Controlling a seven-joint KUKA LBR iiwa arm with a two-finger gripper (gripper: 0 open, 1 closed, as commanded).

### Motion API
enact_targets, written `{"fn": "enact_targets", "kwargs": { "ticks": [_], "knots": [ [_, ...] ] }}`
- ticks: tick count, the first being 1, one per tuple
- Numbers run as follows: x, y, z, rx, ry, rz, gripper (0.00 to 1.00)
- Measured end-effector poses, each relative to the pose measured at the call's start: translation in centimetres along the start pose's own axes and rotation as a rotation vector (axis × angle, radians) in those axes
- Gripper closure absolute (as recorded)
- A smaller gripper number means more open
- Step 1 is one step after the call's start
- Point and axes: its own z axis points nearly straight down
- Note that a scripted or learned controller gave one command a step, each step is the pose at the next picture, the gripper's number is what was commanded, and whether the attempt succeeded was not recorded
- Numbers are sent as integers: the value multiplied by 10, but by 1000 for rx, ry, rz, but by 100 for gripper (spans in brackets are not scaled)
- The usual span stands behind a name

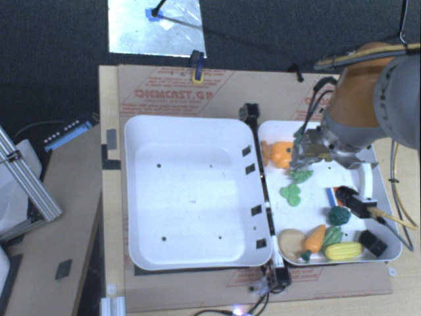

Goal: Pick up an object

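While the left bin (pixel 191 189) is sitting bare on the surface, the toys are all lying in the right bin (pixel 385 245). An orange piece (pixel 280 154) is resting near that bin's upper left corner, and the jaws (pixel 301 155) are hanging just beside it, to its right. A green leafy piece (pixel 301 174) is lying directly under them, perhaps touching; the arm is blocking the fingertips, so whether they are released or clenched is not something I can tell.
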Motion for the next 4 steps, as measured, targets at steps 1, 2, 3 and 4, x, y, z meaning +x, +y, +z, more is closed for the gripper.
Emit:
{"fn": "enact_targets", "kwargs": {
  "ticks": [1, 2, 3, 4],
  "knots": [
    [0, 0, 0, 0, 0, 0, 0],
    [-48, 49, 63, 0, -2, 8, 0],
    [-77, 79, 91, -13, -2, 1, 0],
    [-77, 81, 79, -12, 2, -2, 100]
  ]
}}
